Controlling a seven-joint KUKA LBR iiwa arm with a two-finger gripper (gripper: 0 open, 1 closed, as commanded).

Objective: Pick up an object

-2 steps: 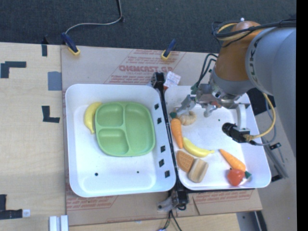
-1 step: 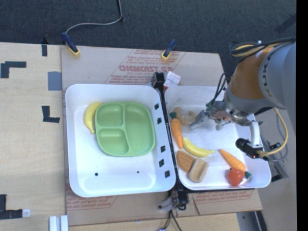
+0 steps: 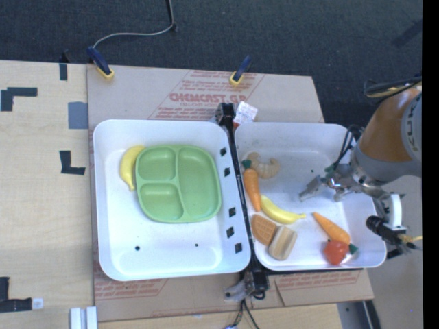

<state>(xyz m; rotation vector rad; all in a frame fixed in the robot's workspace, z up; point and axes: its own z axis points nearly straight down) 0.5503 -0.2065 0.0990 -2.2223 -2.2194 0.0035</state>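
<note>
Gripper (image 3: 317,187) over right bin (image 3: 302,139), holding nothing.
I see fingers spread, aimed near carrot (image 3: 330,227); probably lining up a grasp.

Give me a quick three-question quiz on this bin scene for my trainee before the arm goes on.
1. True or false: the green tray lies in the right bin.
2. Which item lies nearest the gripper? A) loose carrot B) tomato C) bread roll
3. What yellow item sticks out from under the tray's left edge?

Key: 1. False, it lies in the left bin. 2. A. 3. A banana.
</note>
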